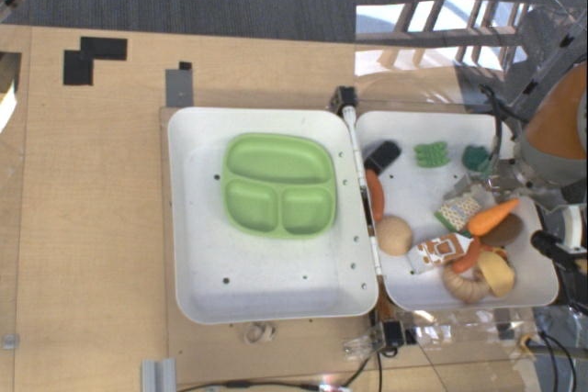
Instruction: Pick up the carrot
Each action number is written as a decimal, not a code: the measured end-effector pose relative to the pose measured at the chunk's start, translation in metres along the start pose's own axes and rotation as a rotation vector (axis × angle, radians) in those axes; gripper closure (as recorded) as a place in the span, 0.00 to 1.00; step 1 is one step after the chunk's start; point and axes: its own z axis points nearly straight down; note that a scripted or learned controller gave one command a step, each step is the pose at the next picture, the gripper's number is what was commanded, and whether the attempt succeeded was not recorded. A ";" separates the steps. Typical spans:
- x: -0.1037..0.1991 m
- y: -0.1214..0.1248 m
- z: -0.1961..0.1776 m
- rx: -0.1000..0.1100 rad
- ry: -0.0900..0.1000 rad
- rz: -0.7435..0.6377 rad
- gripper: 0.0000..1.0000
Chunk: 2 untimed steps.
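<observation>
Gripper point(504, 183) at the right side of the right bin point(404, 131), poised just beside the carrot's upper-right end. Open or closed: cannot tell from this slant. Nothing seen held.

Carrot point(493, 216) just below and left of the gripper, orange and tapered, lying at a slant in the crowded right half of that bin. Patterned packet point(457, 214) touching or just beside its left end. Brown item point(504, 232) tucked along its lower edge.

Nearer the front wall: orange-red piece point(467, 258), small white-and-orange box point(438, 249), yellow piece point(497, 272), tan pastry point(464, 288). Well apart to the left: tan ball point(395, 235), red sausage point(373, 192) along the dividing wall, black object point(381, 153). Toward the far wall: light green toy point(430, 154), darker green toy point(476, 158).

Left bin point(197, 289) with a green divided plate point(278, 184), far from the work.

Probable hazards:
- Closing on the brown item or packet together with the carrot, owing to their contact.
- Slipping off the taper if gripped near the thin end.
- Seizing the similar orange-red piece instead.
- Nudging the pile on descent, leaving the carrot rolled out of line.
</observation>
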 end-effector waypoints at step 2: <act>0.019 -0.062 -0.003 -0.008 -0.011 -0.468 0.00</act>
